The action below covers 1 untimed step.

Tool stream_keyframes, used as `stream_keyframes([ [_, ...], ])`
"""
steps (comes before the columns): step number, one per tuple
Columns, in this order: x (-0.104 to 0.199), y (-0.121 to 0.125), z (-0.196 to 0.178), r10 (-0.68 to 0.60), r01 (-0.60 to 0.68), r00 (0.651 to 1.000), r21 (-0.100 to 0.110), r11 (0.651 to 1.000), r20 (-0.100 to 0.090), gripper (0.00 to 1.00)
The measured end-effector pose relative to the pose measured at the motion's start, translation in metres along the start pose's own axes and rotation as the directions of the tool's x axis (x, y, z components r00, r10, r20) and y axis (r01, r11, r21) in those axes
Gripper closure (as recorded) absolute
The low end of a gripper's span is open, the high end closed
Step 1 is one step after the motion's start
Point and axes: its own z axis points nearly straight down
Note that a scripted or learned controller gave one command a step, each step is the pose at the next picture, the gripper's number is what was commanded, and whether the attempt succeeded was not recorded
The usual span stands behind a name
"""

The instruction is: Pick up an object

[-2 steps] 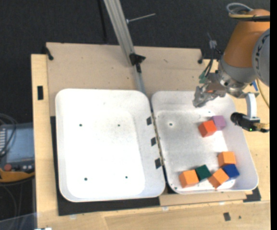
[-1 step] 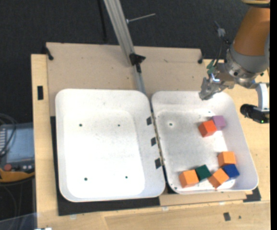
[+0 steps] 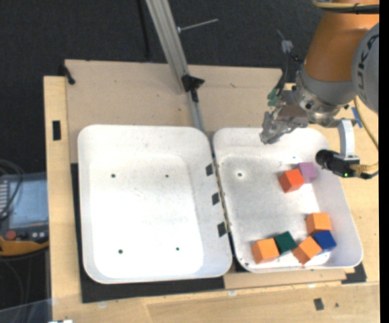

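Only part of a dark letter, perhaps a "K", can be made out on the grey arm (image 3: 368, 59) at the upper right; nothing else reads.

The counter (image 3: 134, 93) is a pale wooden board set against a dark floor. Two shallow white bins lie on it side by side, touching along their inner edges: the left bin (image 3: 90, 180) and the right bin (image 3: 248, 147). A dark mat (image 3: 87, 289) shows under their near edge. A grey metal post (image 3: 171, 39) rises at a slant from the far middle.
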Motion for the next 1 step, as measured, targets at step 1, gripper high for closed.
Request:
stream_keyframes([
  [1,0.0412,-0.0051,0.0150,0.002,-0.002,1.000,0.002,1.000,0.002,1.00],
])
